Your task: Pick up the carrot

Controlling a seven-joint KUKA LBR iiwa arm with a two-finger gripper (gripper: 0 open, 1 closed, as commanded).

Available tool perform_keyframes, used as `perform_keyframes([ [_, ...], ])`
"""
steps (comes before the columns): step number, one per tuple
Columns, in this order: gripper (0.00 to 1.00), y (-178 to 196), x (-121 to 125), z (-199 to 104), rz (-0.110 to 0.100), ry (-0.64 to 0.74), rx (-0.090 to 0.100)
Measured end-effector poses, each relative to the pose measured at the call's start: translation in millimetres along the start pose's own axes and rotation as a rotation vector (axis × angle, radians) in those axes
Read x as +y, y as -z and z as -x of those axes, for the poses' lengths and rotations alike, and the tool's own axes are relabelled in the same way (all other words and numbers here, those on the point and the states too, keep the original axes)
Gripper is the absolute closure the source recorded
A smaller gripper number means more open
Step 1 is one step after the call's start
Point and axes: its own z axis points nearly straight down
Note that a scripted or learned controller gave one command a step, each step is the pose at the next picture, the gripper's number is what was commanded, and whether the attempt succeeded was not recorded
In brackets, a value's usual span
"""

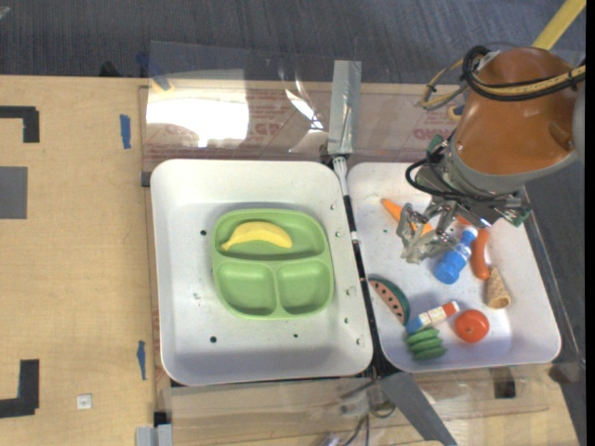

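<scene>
Two metal fingers of the pincer (423, 235) hang low in the right white bin (539, 328); cannot tell whether spread or pressed. Small orange carrot (394, 209) lies just left of them, near the bin's upper left. Blue bottle (450, 266) just below. Left white bin (177, 277) holds a green divided plate (274, 291) with a yellow banana (257, 236).
</scene>
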Motion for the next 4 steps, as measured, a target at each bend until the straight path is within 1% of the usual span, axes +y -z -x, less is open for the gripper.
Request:
perform_keyframes([
  [1, 1.00, -11.6, 69.0, -14.3, 0.006, -0.150, 0.007],
  [2, 1.00, 135.0, -2.0, -52.0, -0.004, 0.002, 0.003],
  [3, 0.00, 131.5, 0.0, -50.8, 0.004, 0.005, 0.006],
  [4, 0.00, 18.1, -24.8, -9.4, 0.014, -0.050, 0.011],
])
